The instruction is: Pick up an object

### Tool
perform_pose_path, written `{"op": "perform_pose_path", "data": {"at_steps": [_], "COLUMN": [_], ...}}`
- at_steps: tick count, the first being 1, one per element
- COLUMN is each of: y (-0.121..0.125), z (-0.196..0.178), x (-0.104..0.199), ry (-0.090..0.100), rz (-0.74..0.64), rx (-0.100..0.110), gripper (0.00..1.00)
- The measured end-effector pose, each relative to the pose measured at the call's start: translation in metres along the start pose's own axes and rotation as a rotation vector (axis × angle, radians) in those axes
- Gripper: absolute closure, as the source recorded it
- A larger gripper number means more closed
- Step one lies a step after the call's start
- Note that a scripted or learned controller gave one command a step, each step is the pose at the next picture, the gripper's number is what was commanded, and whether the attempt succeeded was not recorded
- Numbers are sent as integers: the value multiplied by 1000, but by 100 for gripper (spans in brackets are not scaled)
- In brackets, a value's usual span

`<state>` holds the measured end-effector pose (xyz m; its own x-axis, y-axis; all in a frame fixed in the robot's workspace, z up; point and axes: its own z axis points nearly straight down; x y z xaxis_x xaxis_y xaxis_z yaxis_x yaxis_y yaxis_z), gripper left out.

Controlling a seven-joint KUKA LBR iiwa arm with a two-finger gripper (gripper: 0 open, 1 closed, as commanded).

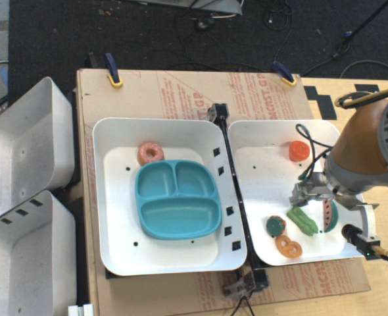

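Arm: reached in from the right, wrist bent down over the right bin (266, 137).
Gripper (306, 196): poised just above the green object (302, 220); finger spacing cannot be told.

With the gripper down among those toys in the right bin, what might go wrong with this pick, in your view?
The gripper sits low in the right bin, just above the green pickle-shaped toy. The watermelon slice lies right beside that toy, so the fingers may catch both or nudge one aside. The pretzel and the dark green round toy crowd the same corner and could get knocked. The toys also lie near the bin's front wall, leaving little room.
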<state>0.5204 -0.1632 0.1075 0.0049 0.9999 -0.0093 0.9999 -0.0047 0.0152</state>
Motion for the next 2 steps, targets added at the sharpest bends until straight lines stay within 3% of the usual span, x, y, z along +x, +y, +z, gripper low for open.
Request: {"op": "perform_pose_path", "data": {"at_steps": [1,2], "y": [-2,4], "z": [-45,-89], "x": [-7,-4], "ry": [8,7], "rz": [-2,-8], "rx": [12,9], "gripper": [100,100]}}
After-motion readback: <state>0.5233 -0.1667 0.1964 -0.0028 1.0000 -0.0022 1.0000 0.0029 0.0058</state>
